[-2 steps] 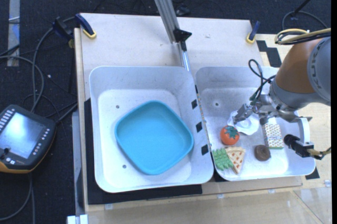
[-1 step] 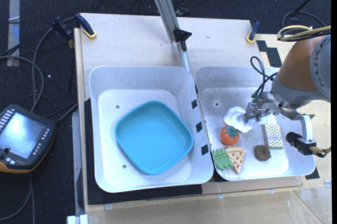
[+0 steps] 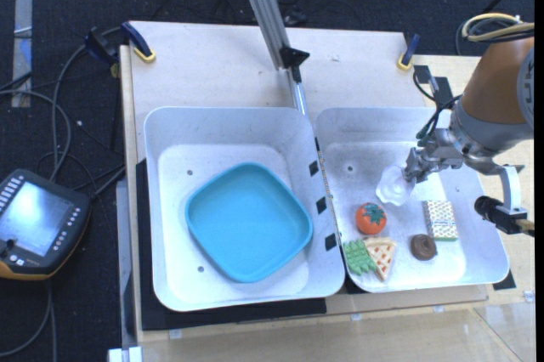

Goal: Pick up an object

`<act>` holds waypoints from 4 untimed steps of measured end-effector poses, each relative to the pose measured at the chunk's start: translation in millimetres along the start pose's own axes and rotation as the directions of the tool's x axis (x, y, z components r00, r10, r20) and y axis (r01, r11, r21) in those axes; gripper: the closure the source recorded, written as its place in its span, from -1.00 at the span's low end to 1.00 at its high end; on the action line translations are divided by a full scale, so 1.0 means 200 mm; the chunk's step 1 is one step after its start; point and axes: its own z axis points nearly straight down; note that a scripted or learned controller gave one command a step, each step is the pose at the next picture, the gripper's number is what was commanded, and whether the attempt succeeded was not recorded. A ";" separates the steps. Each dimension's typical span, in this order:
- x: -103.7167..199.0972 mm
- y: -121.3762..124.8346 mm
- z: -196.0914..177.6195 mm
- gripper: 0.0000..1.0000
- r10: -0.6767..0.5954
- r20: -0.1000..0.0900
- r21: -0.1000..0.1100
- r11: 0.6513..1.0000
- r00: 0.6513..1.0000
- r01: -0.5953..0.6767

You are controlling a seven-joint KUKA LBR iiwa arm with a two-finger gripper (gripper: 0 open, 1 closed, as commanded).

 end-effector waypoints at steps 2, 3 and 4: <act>0.22 0.05 -0.29 1.00 -0.003 -0.002 0.003 1.000 1.000 0.003; 0.51 0.15 -0.27 1.00 -0.004 -0.002 0.004 1.000 1.000 0.004; 0.73 0.20 -0.26 1.00 -0.003 -0.002 0.005 1.000 1.000 0.003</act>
